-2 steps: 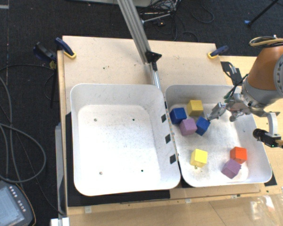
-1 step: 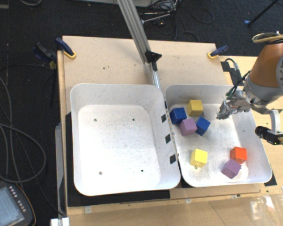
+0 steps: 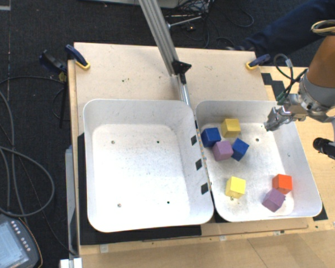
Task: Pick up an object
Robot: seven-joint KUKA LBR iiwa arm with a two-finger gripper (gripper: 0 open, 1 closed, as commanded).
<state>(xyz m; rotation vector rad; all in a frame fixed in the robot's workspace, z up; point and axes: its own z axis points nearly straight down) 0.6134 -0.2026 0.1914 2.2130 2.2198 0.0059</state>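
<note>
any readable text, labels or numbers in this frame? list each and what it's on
None readable.
Handheld screen, bottom left: display lit, content too small and blurred to read.
Black marks on the divider between the bins: plain patches, no characters legible.
Blocks, bins and gripper: no print visible.

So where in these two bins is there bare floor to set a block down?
The left bin floor is bare wall to wall. In the right bin, the middle strip is free; the blue block cluster and orange block corner are crowded.

A pale bench (image 3: 134, 71) bears the left bin (image 3: 95, 149) and right bin (image 3: 301, 172).
</note>
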